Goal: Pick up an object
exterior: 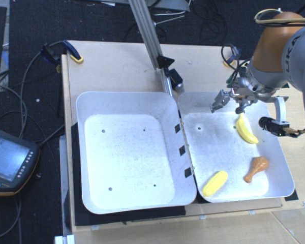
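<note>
While the gripper (229, 104) hangs over the far end of the right bin (282, 184) with its fingers spread and nothing between them, the closest thing to take is the banana (246, 130), lying just beside and below it, near the bin's right side. It looks like a light plastic toy: stiff, smooth and probably slippery, and its curve means it could roll or squirt out of a poor pinch. The best hold is likely across its thick middle, with the fingers set square to its length.

A brown drumstick (256, 169) lies nearer the front, apart from the banana, and a yellow corn cob (215, 183) sits at the front left corner. Neither crowds the banana. The bin's right wall is near enough to hamper one finger. The left bin (86, 105) lies alongside.
</note>
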`<state>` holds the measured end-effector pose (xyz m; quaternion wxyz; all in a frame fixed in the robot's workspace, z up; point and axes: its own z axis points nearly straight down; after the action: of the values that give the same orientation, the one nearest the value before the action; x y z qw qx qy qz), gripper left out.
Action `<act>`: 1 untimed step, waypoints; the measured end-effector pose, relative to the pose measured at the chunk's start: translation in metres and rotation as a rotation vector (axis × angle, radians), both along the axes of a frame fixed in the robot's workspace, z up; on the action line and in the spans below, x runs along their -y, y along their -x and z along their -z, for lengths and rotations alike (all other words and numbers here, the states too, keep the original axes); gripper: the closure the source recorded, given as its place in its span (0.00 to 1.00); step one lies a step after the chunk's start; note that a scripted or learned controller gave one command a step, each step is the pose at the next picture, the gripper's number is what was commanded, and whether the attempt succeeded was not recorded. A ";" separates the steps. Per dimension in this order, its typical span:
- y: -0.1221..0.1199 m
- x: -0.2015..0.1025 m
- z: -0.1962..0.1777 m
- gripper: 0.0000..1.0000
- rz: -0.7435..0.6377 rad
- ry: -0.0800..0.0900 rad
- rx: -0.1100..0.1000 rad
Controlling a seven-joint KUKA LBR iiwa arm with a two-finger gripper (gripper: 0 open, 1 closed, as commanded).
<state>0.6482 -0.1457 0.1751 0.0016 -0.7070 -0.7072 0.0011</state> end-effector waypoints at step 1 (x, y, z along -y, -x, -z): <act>-0.003 -0.007 0.060 0.00 0.000 0.000 -0.001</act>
<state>0.6508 -0.1390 0.1149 0.0021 -0.7069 -0.7073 0.0015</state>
